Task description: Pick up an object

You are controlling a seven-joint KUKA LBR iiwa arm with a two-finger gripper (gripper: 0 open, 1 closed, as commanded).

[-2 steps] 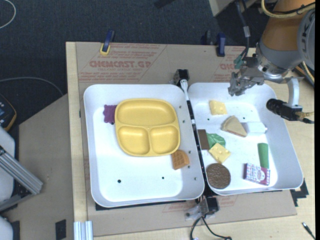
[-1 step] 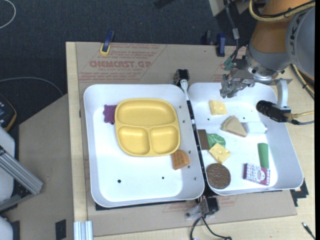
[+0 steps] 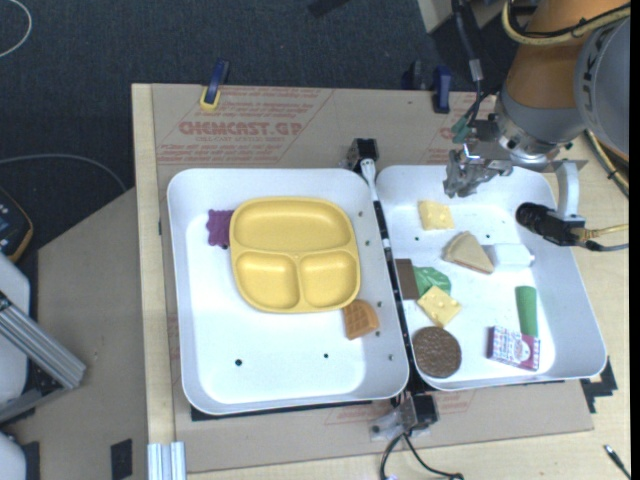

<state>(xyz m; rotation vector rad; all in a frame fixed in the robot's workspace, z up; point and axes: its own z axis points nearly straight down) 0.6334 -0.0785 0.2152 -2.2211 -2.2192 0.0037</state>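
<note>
My gripper (image 3: 462,182) hangs over the back edge of the right bin (image 3: 575,313), just above and right of a pale yellow cheese square (image 3: 434,214). Nothing shows between its fingers. Further in the right bin lie a tan wedge (image 3: 468,252), a green leafy piece (image 3: 432,278), a yellow cheese wedge (image 3: 438,306), a brown strip (image 3: 405,278), a round brown cookie (image 3: 437,351), a green cylinder (image 3: 526,309) and a red-and-white packet (image 3: 513,348).
The left bin (image 3: 200,348) holds a yellow divided plate (image 3: 295,253), a purple piece (image 3: 218,227) at the plate's left and a small orange-brown waffle piece (image 3: 360,319) by its front right corner. A cardboard sheet (image 3: 250,128) lies beneath both bins.
</note>
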